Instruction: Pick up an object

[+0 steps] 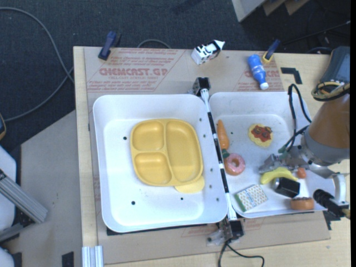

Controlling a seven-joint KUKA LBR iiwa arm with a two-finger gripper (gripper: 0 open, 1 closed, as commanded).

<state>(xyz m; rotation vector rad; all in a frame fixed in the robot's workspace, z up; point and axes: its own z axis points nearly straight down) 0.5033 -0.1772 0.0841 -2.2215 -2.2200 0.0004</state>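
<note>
The right bin [245, 102] holds several toy foods: an orange carrot [222, 134], a pink donut [234, 164], a small pizza slice [261, 134], a yellow banana [276, 176], a black block [287, 188], a brown bun [302, 203] and a checkered packet [251, 196]. My gripper [276, 162] reaches in from the right and hangs low, just above the banana's far edge. The wrist body [322, 149] hides part of the bin's right side. A small red-orange piece [301, 173] peeks out beside the wrist.
The left bin [105, 149] carries a yellow divided plate [166, 152]. On the board behind the bins lie a blue bottle [257, 71], a black-and-white toy [207, 50] and a blue clamp [107, 45]. A black divider strip [214, 143] runs between the bins.
</note>
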